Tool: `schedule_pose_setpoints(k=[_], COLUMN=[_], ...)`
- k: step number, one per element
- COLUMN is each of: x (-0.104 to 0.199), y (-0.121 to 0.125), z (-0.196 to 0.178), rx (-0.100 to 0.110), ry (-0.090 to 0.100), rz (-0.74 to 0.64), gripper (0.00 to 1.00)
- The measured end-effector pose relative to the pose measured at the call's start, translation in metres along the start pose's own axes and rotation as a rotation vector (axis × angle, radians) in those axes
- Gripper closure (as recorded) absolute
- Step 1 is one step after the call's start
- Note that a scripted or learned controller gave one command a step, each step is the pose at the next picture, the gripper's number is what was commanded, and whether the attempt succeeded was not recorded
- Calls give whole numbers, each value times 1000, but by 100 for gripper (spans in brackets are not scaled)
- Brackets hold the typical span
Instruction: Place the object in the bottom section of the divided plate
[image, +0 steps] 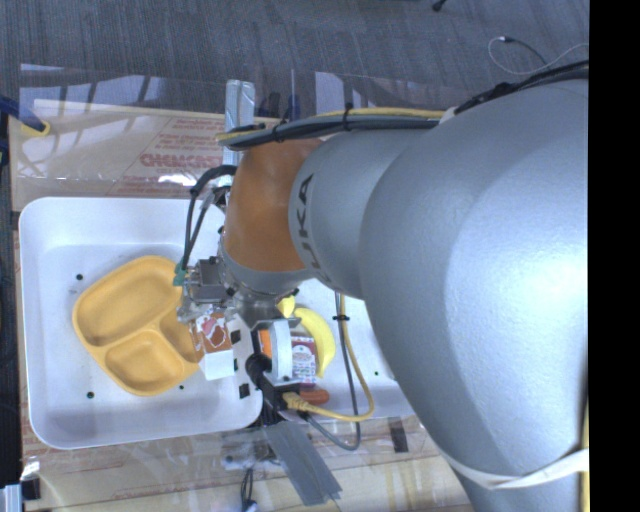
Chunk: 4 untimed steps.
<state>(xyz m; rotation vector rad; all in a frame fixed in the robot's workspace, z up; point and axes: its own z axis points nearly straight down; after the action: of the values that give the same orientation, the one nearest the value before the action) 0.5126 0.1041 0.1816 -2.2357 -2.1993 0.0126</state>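
A yellow divided plate (130, 325) lies in the left white bin (50, 260). Its bottom section (145, 362) holds nothing that I can see. My gripper (207, 335) hangs over the plate's right edge, under the orange wrist band (262, 215). The gripper body covers the plate's right section. Just right of the gripper lie a yellow banana (316, 333), a white and red labelled can (300, 357) and a small orange item (312, 397), all partly hidden by the arm and its cables.
The big grey arm (470, 280) covers most of the right bin. A yellow cable (352, 395) loops near the bins' front edge. A clear plastic sheet with red print (170, 150) lies behind the bins.
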Motion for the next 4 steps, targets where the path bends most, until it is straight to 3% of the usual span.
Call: schedule_pose_setpoints(k=[1,2,3,4], x=[42,74,74,76], y=[-15,-3,-3,-3], z=[-57,-198,-198,-207], rx=[-6,-7,-7,-3], ry=[0,-1,-1,-3], rz=[-239,-466,-467,-476], gripper=[100,100,0,100])
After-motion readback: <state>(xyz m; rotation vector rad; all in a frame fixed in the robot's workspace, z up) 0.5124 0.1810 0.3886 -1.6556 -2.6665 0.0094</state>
